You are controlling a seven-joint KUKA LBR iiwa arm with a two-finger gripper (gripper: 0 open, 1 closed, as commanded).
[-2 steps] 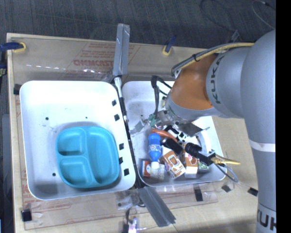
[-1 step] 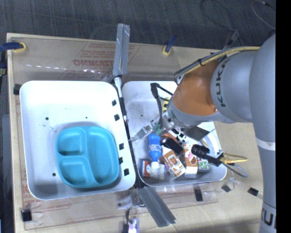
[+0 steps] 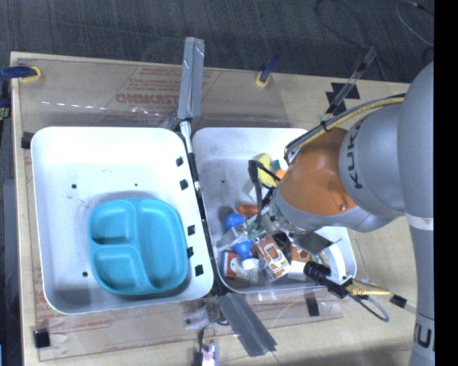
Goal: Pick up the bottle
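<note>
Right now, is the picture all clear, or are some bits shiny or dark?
In the camera view, the left bin looks bright white, with soft shadow along its lower left wall; the blue tray is sharp; the clutter in the right bin lies shaded under the arm and looks muddled.

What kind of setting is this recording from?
Probably a robotics lab grasping bench: a KUKA arm reaches over two white bins, the right one cluttered with small items, on a panel clamped down at its edge.
</note>
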